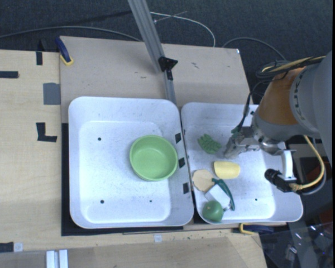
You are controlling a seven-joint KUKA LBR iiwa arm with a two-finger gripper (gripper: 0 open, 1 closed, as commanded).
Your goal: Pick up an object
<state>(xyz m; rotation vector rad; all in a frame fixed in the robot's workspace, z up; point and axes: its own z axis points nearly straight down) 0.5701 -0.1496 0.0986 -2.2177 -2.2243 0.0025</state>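
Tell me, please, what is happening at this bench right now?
A grey robot arm reaches in from the right over the right bin, its gripper low between a small green leafy piece and a yellow piece. Nothing is visibly held. A tan round piece and a green ball lie nearer the front. The left bin holds a green bowl.

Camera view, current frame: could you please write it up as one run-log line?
end effector: low in right bin, nothing seen held | nearest: yellow piece, green leafy item | left bin: green bowl
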